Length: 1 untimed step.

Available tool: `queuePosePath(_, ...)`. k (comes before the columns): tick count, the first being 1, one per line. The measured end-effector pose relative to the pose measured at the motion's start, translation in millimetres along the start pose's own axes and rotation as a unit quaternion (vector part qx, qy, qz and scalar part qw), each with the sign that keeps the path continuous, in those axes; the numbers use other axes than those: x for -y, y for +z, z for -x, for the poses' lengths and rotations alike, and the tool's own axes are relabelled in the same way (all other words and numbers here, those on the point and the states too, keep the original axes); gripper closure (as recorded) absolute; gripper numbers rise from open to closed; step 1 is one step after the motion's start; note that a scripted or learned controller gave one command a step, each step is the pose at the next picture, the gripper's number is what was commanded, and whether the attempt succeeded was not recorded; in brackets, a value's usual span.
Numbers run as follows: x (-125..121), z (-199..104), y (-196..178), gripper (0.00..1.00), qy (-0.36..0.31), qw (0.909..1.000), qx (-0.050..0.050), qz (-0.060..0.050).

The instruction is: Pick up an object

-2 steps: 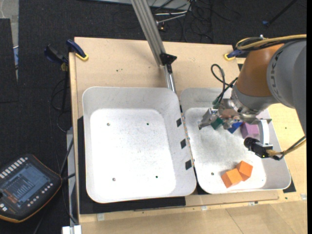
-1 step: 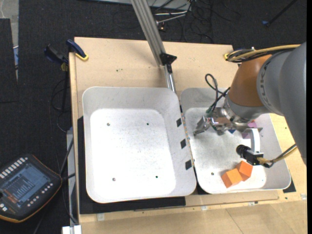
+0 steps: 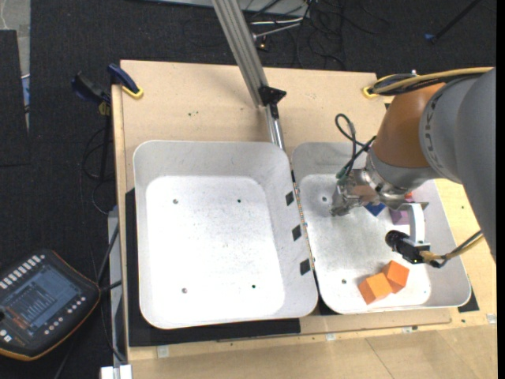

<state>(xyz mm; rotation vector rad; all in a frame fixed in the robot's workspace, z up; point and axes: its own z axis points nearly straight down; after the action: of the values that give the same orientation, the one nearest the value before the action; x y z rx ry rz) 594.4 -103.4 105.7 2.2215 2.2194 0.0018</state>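
- Progress: nothing looks lifted yet, as far as the view shows; the grasp itself is left to do, then the raise.
- Left bin [image 3: 150, 212], well to the left of the hand [image 3: 347, 200], holds nothing I can make out beyond its speckled floor.
- Right bin [image 3: 316, 152] has the hand low over its upper middle part; I cannot tell whether the hand is spread or pressed together, and no object shows between its tips.
- Blue piece [image 3: 377, 208] and purple piece [image 3: 400, 215] lie just right of the hand, partly hidden by the wrist.
- Orange blocks [image 3: 384, 283], two touching, lie below and right of the hand, near the front wall.
- Desk [image 3: 197, 105] carries both bins side by side.
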Motion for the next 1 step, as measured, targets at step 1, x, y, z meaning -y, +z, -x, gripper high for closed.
queuePosePath(1,-8.0,3.6,-45.8,1.0,-0.001,1.0,0.001,0.002)
